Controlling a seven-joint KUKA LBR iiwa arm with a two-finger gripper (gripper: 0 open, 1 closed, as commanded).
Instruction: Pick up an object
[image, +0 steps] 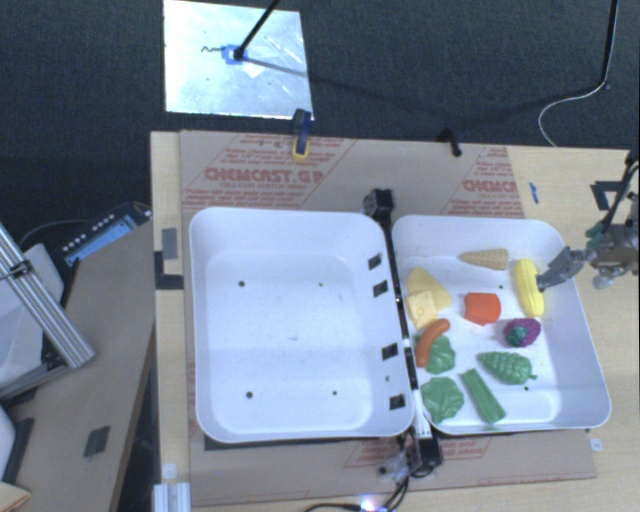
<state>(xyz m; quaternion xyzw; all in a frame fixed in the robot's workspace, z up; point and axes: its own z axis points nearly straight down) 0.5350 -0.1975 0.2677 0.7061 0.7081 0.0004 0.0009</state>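
While the arm reaches in from the right, its end effector (556, 268) sits over the right edge of the right bin (580, 345), with the dark fingers pointing left and a little toward the near side. The closest thing to it is the corn cob (528, 287), a yellow piece lying just to the left of the fingertips, so close that I can't say whether they touch it. Its long axis runs from far to near, roughly across the line of the fingers' approach, which I'd judge a fair set-up for a grasp across its width. Nothing sits between the fingers that I can make out, and from here I cannot tell whether they are spread or pressed together; they read as one dark wedge.

Everything else lies further left in that same bin: a cone (485, 259) at the far side, a cheese wedge (427, 292), a red tomato (482, 307), a purple piece (521, 332), a carrot (430, 341), and several green vegetables (505, 367) along the near side. The left bin (215, 300) stands beside it on the table (165, 200).
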